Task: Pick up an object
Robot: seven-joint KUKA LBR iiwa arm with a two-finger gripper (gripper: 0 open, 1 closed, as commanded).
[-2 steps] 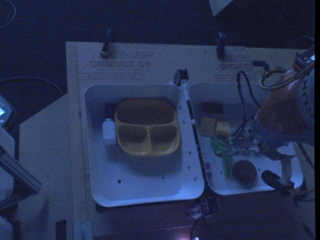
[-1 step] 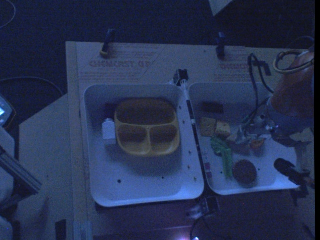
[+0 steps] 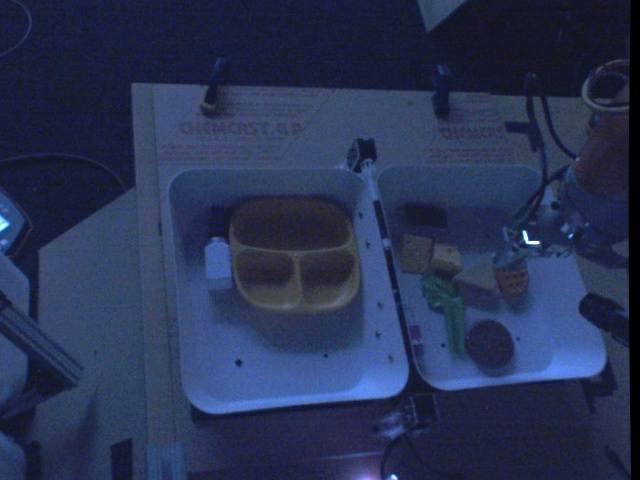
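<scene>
We see the claw (image 3: 513, 260) low in the right bin (image 3: 560, 353) over an orange-striped item (image 3: 511, 281), its state untellable; yellow divided tray (image 3: 294, 253), left bin (image 3: 200, 368)

Faint, unreadable print on the bench board (image 3: 250, 128) behind both bins, too dim for letters.

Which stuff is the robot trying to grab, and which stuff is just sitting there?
For the job:
gripper, down in the right bin
orange-striped object under it
brown round object
green object
tan blocks

Just lying about:
yellow divided tray
small white bottle
left bin
</scene>
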